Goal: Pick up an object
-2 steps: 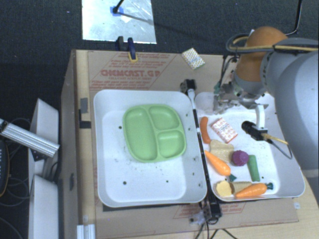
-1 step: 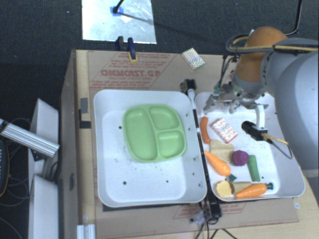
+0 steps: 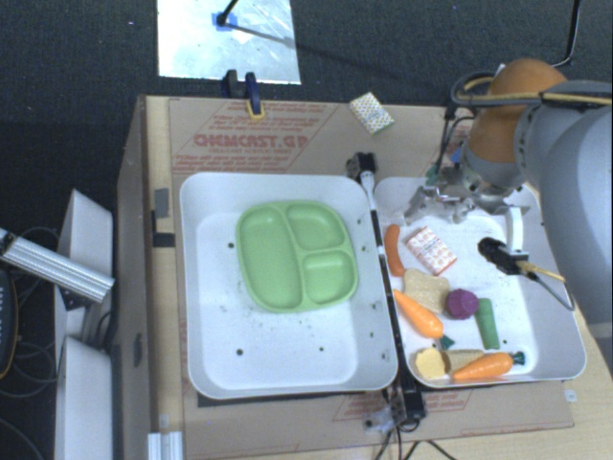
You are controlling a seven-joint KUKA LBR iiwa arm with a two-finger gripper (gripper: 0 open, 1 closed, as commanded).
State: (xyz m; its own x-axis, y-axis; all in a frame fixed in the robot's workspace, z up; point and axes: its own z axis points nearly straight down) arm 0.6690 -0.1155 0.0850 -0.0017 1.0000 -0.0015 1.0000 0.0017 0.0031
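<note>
Carrot (image 3: 484, 365) lies at right bin's (image 3: 567, 348) front; gripper (image 3: 442, 202) w/ fingers spread apart, holding nothing, just above red-white packet (image 3: 431, 250).

Green divided plate (image 3: 295, 255) in left bin (image 3: 206, 353); toy food around gripper (image 3: 442, 202) in right bin (image 3: 565, 348).

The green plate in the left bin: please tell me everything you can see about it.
The green plate is pale green and looks like smooth plastic, with rounded corners and three compartments: one long one on the view's left and two smaller ones on the right. It lies flat, right side up, turned slightly askew, near the middle of the left bin. All three compartments look bare. Small dark specks dot the bin floor around it. Only the bin floor touches it.
</note>
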